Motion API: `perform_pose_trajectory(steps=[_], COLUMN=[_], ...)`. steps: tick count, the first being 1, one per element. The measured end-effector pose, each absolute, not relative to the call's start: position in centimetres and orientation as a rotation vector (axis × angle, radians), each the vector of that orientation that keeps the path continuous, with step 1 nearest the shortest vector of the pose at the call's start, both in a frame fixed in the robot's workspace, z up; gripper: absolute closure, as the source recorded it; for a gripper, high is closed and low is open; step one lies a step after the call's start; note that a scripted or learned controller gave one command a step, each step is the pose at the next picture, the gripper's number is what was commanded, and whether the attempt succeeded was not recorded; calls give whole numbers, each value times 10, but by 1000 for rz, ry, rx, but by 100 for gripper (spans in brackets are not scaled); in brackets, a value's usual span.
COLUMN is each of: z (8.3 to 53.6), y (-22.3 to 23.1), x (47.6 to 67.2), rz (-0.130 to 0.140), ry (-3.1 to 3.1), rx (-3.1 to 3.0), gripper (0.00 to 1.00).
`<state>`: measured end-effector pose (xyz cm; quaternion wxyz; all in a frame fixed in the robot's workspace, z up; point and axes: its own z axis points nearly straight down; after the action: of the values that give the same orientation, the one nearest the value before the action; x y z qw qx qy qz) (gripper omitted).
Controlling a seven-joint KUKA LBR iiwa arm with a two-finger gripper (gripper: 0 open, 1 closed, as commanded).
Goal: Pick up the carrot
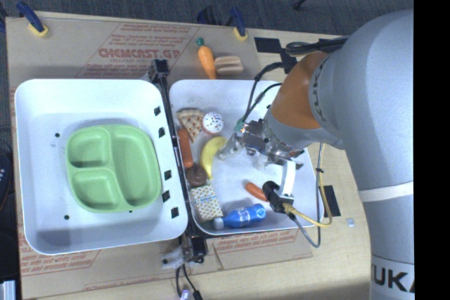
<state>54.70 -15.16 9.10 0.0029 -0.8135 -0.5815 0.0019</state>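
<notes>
In the camera view you are looking down on a worktop [126,46] that is carrying two white bins side by side. The left bin [28,151] is holding a green divided plate [112,166].

The carrot [206,61] is lying outside both bins, on the worktop just past the 12 o'clock rim of the right bin [225,98]. Its green top is pointing to about 11 o'clock, and a tan block [228,65] is sitting just beside it at 3 o'clock.

The arm [351,95] is reaching in from 3 o'clock. It is hanging the gripper [238,140] over the middle of the right bin, well apart from the carrot. You cannot tell how the jaws are standing, as the wrist is hiding them.

Just beside the gripper, at its 9 o'clock, a banana [209,154] is lying on the bin floor. A white ball with red dots [212,123] is sitting at the banana's 12 o'clock. A waffle-like piece [188,119] and a reddish sausage [185,147] are lying along the bin's 9 o'clock wall.

At the gripper's 5 o'clock a small orange tapered piece [255,189] is resting on the bin floor; you cannot tell what it is. A blue bottle [245,216] is lying along the 6 o'clock wall, with a checked packet [205,204] at its 10 o'clock.
</notes>
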Motion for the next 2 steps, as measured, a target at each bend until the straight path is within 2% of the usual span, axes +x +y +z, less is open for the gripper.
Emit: perform_pose_trajectory(steps=[1, 2], z=[244, 111], y=[-178, -129], x=[512, 495], rz=[1, 3], ry=[-2174, -2047], rx=[-2268, -2378], gripper=[0, 0])
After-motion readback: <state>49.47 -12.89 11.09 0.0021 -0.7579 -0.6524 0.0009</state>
